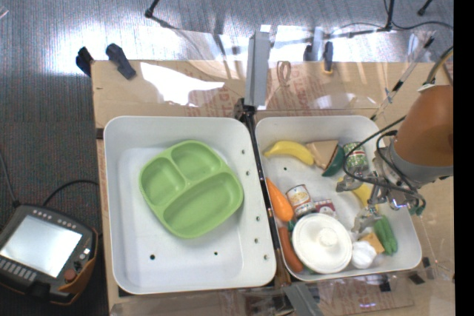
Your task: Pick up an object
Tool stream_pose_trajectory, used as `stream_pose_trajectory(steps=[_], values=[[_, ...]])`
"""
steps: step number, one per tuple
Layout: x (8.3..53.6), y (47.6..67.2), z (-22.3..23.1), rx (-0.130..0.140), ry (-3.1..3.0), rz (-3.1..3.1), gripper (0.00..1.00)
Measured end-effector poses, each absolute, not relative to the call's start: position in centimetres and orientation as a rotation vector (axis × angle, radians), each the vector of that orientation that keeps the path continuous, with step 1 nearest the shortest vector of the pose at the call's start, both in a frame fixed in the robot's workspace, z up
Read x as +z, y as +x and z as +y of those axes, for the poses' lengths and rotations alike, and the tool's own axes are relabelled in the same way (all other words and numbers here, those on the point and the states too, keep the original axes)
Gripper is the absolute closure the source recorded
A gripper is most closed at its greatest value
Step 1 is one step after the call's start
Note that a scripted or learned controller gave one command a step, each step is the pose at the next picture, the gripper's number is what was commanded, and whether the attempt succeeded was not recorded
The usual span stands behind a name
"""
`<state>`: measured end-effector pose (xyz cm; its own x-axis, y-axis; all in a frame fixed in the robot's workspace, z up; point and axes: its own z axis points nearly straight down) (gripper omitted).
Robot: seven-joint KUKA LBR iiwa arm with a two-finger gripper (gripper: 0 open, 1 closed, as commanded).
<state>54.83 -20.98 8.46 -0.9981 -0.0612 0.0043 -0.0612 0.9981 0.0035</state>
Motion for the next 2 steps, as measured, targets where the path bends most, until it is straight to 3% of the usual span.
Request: stream_pose_trajectory(steps=[1,2], values=[[9.9,49.4,-21.2,0.021,0.113,-3.183,0.00],[9.2,51.6,-20.0,0.006,0.837,-3.041,0.00]])
